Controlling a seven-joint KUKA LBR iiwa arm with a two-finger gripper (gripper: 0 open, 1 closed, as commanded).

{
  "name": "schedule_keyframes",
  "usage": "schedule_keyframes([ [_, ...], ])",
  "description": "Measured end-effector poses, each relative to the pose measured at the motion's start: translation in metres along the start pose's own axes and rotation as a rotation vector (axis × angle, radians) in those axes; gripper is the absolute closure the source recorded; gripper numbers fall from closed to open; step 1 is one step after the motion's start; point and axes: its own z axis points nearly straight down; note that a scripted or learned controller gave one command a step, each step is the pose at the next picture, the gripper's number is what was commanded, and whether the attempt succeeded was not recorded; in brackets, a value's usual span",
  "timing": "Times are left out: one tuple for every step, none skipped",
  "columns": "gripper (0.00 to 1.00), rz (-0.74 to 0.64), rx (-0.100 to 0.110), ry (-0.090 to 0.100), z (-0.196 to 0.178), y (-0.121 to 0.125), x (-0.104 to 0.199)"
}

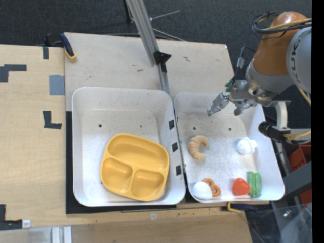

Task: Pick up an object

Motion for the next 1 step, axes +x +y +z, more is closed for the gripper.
schedule_keyframes([
  [0.0, 0.0, 0.0, 0.0, 0.0, 0.0, 0.0],
])
